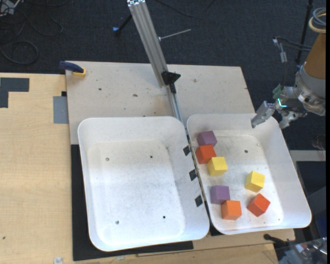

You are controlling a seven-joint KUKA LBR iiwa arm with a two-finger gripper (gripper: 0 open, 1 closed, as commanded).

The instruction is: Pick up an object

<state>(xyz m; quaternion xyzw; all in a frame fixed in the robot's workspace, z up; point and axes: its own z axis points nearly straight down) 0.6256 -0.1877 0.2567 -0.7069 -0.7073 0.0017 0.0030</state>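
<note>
Cubes (pixel 218 165) are scattered in right bin (pixel 289 164), left side and lower middle.
Gripper (pixel 276 114) is seen above bin's upper right rim, fingers spread, nothing held; arm is cut off at frame edge.

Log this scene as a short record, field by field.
arm: enters from the right, pincer above the right bin's far right corner
pincer load: nothing seen between its fingers
right bin: seven blocks
purple: two
orange: three
yellow: two
left bin: no blocks seen
touching: far purple, orange and yellow blocks form a chain
</note>
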